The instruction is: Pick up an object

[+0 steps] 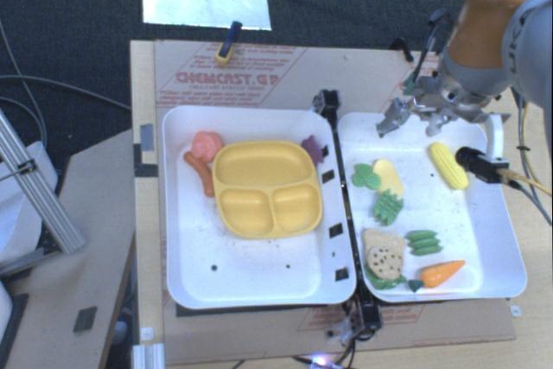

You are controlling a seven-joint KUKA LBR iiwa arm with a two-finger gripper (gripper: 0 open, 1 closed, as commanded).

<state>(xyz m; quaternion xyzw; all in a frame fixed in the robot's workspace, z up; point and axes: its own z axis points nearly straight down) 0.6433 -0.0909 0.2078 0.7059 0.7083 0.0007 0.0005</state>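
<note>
- Over the far end of the right bin (484, 229), camera view: hand (411, 122) poised close above the far wall, fingers apparently apart, nothing between them.
- No object singled out yet. Nearest candidate a corn cob (448, 165), near the hand, lying free on the bin floor.
- Likely trouble: round, smooth cob, prone to rolling or squirting out of a closing pinch. Safer taken across its narrow width.
- Further trouble: far wall right beneath the hand, hence danger of striking the rim on a straight drop.
- Crowding towards the left wall: pale yellow piece (390, 177) touching a green leafy piece (366, 177), another green piece (388, 207) just nearer the front. Risk of catching two at once or nudging one aside.
- Also in the right bin: speckled cracker (384, 251) resting on a green leaf (386, 278), green pod (422, 241), carrot (441, 272) near the front wall. Low and flat, probably hard to pinch.
- Left bin (199, 264): yellow divided tray (263, 186) in the middle, pink piece (206, 144) and orange piece (200, 173) against its left side, purple piece (313, 149) at its far right corner.
</note>
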